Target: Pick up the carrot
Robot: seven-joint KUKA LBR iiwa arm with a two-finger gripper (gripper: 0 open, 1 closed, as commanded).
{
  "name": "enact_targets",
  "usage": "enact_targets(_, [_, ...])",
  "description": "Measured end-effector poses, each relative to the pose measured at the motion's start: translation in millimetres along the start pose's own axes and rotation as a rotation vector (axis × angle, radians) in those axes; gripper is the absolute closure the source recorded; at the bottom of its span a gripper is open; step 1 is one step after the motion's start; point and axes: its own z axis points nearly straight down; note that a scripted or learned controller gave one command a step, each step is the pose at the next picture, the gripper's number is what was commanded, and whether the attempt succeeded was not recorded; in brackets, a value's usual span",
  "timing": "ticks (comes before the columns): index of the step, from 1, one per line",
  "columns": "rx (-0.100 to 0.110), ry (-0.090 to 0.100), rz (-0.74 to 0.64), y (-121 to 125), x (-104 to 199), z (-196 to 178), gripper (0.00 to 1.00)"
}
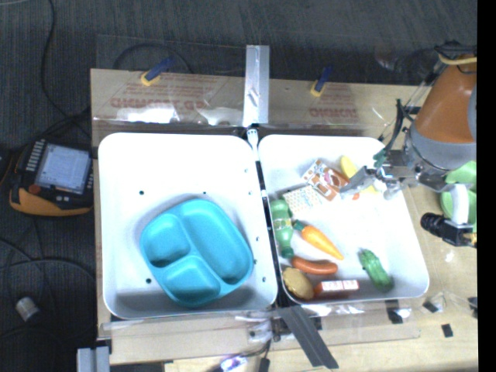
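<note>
The left bin [124,208] is holding a blue tray [198,250] at lower centre-left, well apart from the work. The right bin [403,231] is crowding its toys toward the divider. The arm [449,118] is reaching in from the upper right, its gripper [372,178] hanging over the bin's upper part beside a yellow toy [349,165] and a printed packet [324,178]; whether it is open I cannot tell. The carrot [318,240] is lying lower left of it, ungrasped, with a sausage [314,266] just below and a green toy [280,211] hemming it by the divider. A pickle [374,267] is lying apart.
</note>
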Motion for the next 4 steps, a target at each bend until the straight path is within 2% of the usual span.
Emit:
enact_targets(1, [0.002,0.000,-0.080,-46,72,54,0.00])
enact_targets(2, [-0.007,0.002,0.062,-29,54,106,0.00])
enact_targets(3, [-0.012,0.003,0.061,-27,55,96,1.00])
enact_targets(4, [0.001,-0.004,0.274,-27,91,13,1.00])
